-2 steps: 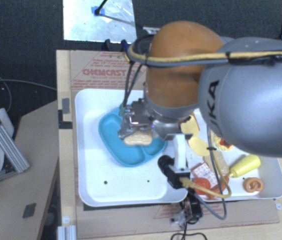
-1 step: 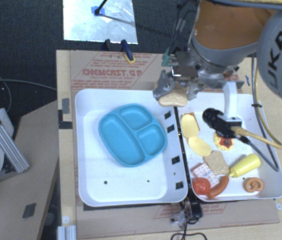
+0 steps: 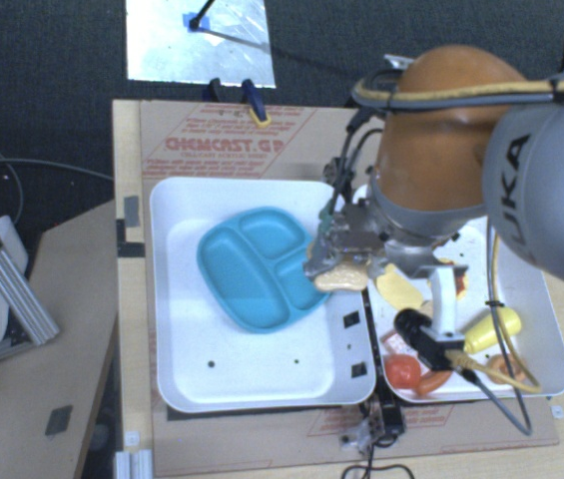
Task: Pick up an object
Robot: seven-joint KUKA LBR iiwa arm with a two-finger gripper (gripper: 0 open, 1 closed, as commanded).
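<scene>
I am hovering with my gripper low over the seam where the two white bins meet, and my grey arm with its orange band is covering much of the right bin. I cannot tell whether my gripper is standing wide or narrow, since my own wrist is blocking the view from above.

The tan slice is lying just beneath my gripper, on the side nearer the camera, and it is looking as if it is touching the tip. I cannot tell whether I am gripping it or whether it is only resting there. It is sitting across the inner rim of the left bin and is meeting the corner of the blue tray.

That blue tray is lying flat in the left bin, reaching away from my gripper toward the view's left, with its three compartments facing up.

On the other side of my gripper, in the right bin, a pale yellow piece is lying just beside the tan slice. Further out, a yellow toy is resting near the bin's front, and a red tomato is sitting at the front rim, well apart from my gripper.

Both bins are resting on a brown cardboard sheet
</scene>
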